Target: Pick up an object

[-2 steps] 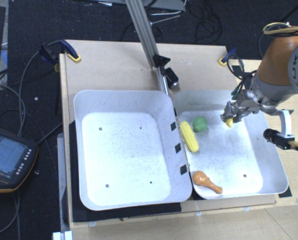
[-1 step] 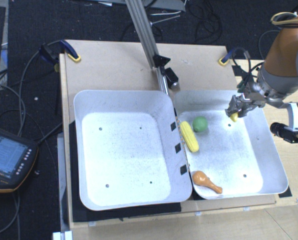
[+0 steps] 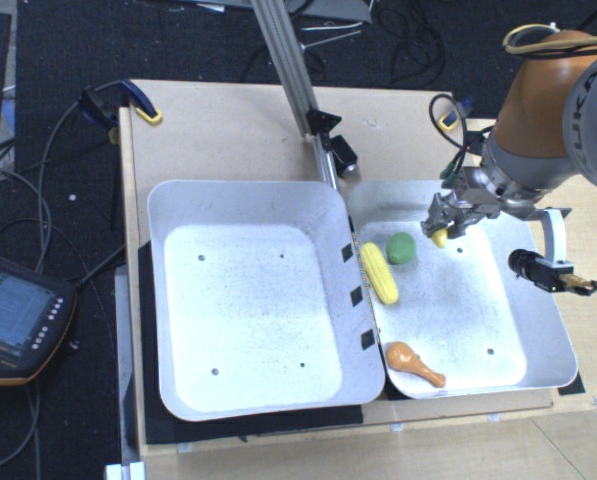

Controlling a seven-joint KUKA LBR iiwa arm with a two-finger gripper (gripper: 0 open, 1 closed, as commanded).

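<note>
A: Right bin (image 3: 538, 363) first. What's lying where?

B: Yellow corn cob (image 3: 380, 272) sits close to the bin's left wall, a green round object (image 3: 402, 248) just beside its upper end. An orange pear-shaped piece (image 3: 413, 362) lies near the front-left corner, almost at the rim.

A: And the gripper (image 3: 444, 226)?

B: It hangs over the back part of that bin, right of the green one. A small yellow thing (image 3: 439, 236) shows at its tip; whether the fingers pinch it, I cannot tell.

A: Open room?

B: The right bin's centre and right half are bare floor. The left bin (image 3: 178, 208) offers wide bare floor from wall to wall.
</note>
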